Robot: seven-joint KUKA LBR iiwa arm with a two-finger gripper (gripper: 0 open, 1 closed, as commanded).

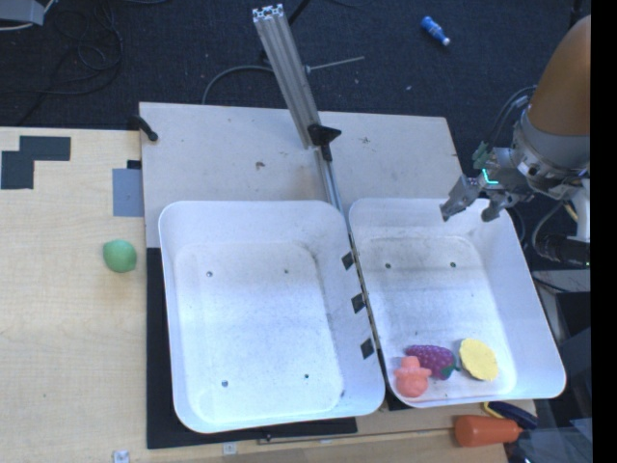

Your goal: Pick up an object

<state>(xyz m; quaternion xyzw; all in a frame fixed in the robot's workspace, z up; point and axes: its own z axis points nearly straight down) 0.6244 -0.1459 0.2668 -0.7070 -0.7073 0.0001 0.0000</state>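
Camera view: we look down at a slant on two white bins, side by side on the surface (241,152).
Arm: we see it reach in from the right, grey with an orange band.
End effector (472,207): it hangs over the far right corner of the right bin (525,287); its two fingers look spread, with nothing between them.
Objects: purple grapes (431,358), a pink toy (413,378) and a yellow piece (478,359) lie close together in the near part of the right bin, well apart from the end effector.
Left bin (183,258): we see only its white floor.
Outside: a green ball (120,256) lies left of the bins; an orange item (487,429) lies before the right bin.
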